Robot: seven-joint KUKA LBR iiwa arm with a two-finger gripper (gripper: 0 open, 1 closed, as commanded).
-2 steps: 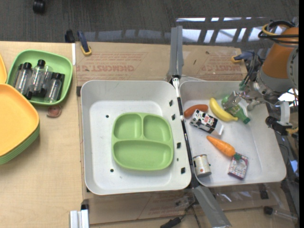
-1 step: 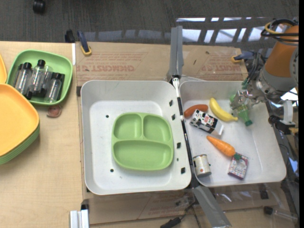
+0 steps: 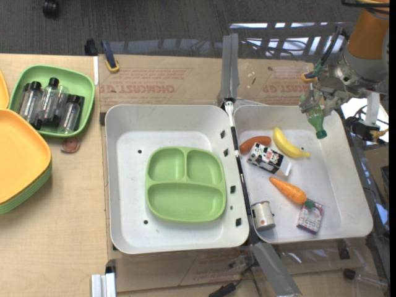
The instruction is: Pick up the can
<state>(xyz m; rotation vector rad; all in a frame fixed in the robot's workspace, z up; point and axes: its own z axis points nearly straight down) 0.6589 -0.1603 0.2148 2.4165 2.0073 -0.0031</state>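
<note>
**Gripper high at the far rim, can at the near edge**

Gripper (image 3: 319,117) hangs over the far right corner of the right bin (image 3: 352,166), and from this slanted view I cannot tell how it is set; a greenish piece shows at its tip, too small to make out.

Nearest the camera in that bin, the can (image 3: 263,215) lies on its side, close against the near left wall by the divider. Just right of it sits a small pink packet (image 3: 310,217). Further back a carrot (image 3: 288,190) lies at a slant, then a small black-and-white carton (image 3: 266,159), with a red sausage-like piece (image 3: 254,143) touching its far side and a banana (image 3: 288,143) beside them.

The left bin (image 3: 117,184) holds a green divided plate (image 3: 185,184). On the bench at the far left, a green tray (image 3: 83,82) carries several small bottles (image 3: 49,104), next to a stack of orange plates (image 3: 21,159).

The risks, as I judge them: the can is well apart from the tool, so a long diagonal reach is needed. Lying on its side, it may roll when touched. Pressed near the wall, it leaves little room for a finger on that side, and a descent slightly off could strike the rim or nudge the packet.
</note>
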